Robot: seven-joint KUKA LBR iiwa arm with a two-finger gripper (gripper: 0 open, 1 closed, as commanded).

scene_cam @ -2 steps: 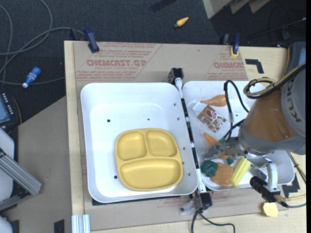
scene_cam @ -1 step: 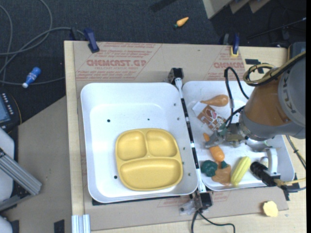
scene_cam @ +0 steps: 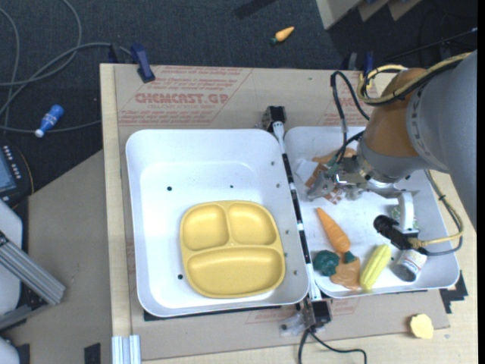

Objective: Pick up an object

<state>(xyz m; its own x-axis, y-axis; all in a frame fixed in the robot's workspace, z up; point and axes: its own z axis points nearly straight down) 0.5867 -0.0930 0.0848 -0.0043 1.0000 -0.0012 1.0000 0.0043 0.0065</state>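
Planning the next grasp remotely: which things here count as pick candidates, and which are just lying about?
Job:
gripper, low in the right bin
carrot
corn cob
green toy

Lying about:
yellow divided plate in the left bin
blue bottle and small orange piece on the floor
yellow piece on the bench

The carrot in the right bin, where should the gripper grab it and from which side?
Probably grip the carrot across its thicker lower half, coming straight down from above. It lies flat and slanted with bare bin floor on both long sides, so fingers would fit there; its lower end crowds the green toy.
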